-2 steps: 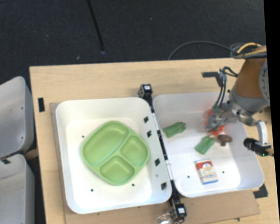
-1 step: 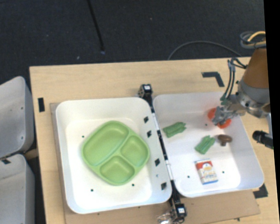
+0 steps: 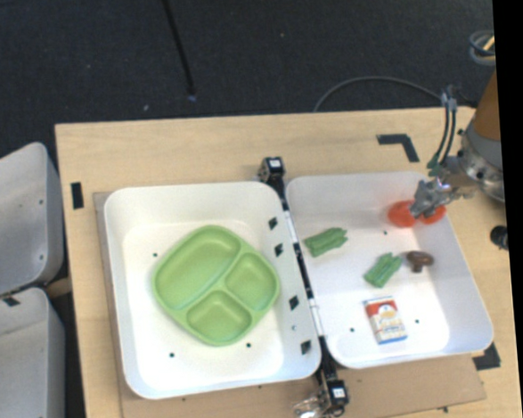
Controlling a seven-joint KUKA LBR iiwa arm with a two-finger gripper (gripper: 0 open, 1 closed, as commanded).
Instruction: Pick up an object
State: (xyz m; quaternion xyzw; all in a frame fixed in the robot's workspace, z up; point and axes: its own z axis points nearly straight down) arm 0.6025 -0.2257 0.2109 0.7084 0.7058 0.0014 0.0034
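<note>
Hovering tool (image 3: 428, 203) over red disc (image 3: 405, 213); small carton (image 3: 385, 319), print unreadable.

A pale wooden bench (image 3: 195, 150) stands on a dark carpeted floor (image 3: 72, 56). Black tape marks (image 3: 398, 144) sit at points near its edges. A thin black cable (image 3: 177, 42) runs across the floor above the bench, and another (image 3: 369, 84) loops over its far right corner. At the left, two grey-white panels (image 3: 12, 221) lie beside the bench, one below the other. The light is even and soft.
</note>
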